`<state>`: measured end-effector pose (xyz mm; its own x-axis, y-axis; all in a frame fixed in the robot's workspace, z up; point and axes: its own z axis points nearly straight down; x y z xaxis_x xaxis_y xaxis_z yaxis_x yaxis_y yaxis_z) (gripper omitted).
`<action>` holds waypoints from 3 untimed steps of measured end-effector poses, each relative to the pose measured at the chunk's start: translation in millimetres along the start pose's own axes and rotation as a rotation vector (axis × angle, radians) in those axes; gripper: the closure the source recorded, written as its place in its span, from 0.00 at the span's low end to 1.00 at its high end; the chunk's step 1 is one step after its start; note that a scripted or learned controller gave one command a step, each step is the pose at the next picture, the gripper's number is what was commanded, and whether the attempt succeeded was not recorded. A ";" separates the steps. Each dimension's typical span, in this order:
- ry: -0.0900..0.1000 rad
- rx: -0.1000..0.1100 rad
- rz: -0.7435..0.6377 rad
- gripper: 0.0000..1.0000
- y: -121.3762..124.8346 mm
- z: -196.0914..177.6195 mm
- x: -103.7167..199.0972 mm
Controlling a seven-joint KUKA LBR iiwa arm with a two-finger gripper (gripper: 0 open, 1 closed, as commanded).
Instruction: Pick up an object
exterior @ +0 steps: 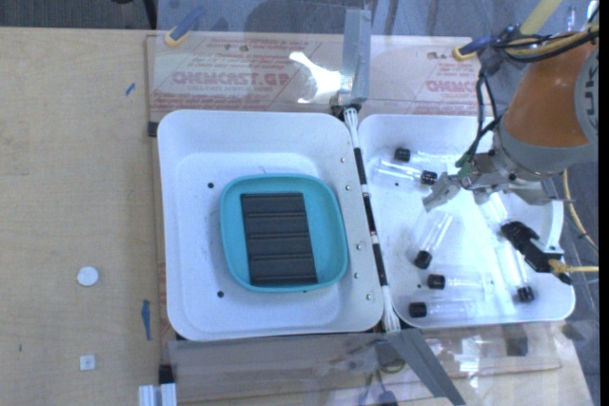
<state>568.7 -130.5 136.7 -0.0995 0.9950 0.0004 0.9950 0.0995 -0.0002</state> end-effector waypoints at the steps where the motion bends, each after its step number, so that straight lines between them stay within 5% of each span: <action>1: -0.003 -0.009 -0.006 0.00 32.7 48.7 -20.8; 2: 0.001 0.001 -0.063 0.00 5.0 47.0 30.2; 3: -0.002 -0.007 -0.084 0.00 37.4 48.4 27.9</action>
<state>603.2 -99.1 88.3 -0.1822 0.9833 -0.0022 0.9832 0.1822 0.0069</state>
